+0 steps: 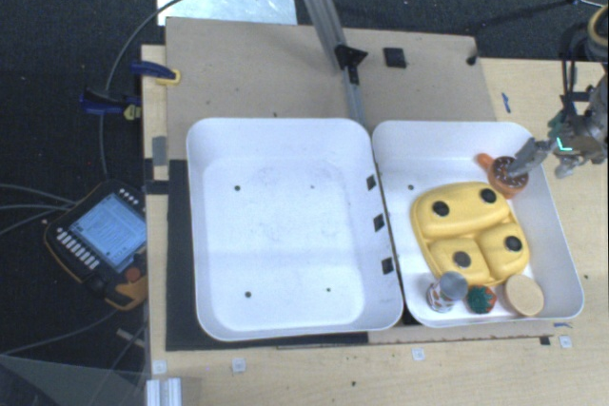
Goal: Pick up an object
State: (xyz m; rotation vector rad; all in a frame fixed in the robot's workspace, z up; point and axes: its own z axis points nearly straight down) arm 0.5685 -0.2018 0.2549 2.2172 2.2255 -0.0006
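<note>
Right bin: yellow toy central, orange object at one o'clock beneath gripper, whose finger state cannot be told; small items at six o'clock.

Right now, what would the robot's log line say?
gripper: over right bin | touching orange toy | yellow toy: resting | grasp: unclear

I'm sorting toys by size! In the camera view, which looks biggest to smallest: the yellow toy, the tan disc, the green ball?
1. yellow toy, by far the largest
2. tan disc
3. green ball, a bit smaller than the disc
</note>
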